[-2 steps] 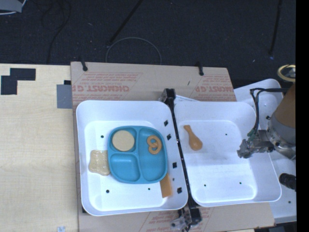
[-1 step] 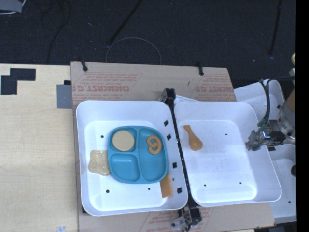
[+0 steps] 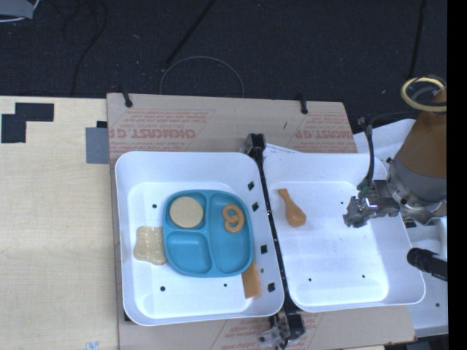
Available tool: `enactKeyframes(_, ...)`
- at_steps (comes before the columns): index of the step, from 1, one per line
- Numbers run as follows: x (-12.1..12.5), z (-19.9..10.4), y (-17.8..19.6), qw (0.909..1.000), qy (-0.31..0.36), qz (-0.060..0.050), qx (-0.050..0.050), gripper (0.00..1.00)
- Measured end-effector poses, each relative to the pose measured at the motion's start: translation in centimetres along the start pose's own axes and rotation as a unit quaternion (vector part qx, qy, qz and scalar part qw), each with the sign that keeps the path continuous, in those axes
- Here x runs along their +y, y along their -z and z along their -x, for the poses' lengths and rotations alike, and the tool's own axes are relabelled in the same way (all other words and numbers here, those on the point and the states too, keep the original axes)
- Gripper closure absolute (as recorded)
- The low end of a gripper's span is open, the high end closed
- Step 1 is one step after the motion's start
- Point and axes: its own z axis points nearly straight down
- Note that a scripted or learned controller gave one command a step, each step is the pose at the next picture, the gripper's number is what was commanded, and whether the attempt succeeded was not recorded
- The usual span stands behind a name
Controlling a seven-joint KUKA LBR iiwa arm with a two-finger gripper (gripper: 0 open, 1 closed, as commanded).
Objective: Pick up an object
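Observation:
A small tan wooden spoon (image 3: 291, 208) lies in the right bin (image 3: 332, 290), near its upper left corner. My gripper (image 3: 357, 214) hangs over the right side of that bin, well to the right of the spoon and apart from it. In the left bin (image 3: 142, 297) a blue divided plate (image 3: 206, 233) carries a round tan cracker (image 3: 186, 211) and a pretzel (image 3: 233, 218). A pale toast-like piece (image 3: 149, 245) lies against the plate's left edge. An orange-brown stick (image 3: 250, 281) rests by the plate's lower right corner.
The two bins meet at a black-clipped divider (image 3: 266, 224). A cardboard sheet (image 3: 219, 126) lies under both bins. A black cable (image 3: 371, 152) runs down to the wrist at the right. The bench top to the left is light wood.

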Motion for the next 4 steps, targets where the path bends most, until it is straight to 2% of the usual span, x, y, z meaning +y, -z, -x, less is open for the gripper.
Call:
enactKeyframes(1,-0.3,-4.7,0.4,1.0,0.0,0.0,0.0,1.0)
enactKeyframes(4,1.6,-20.8,-0.7,1.0,0.0,0.0,-0.001,1.0)
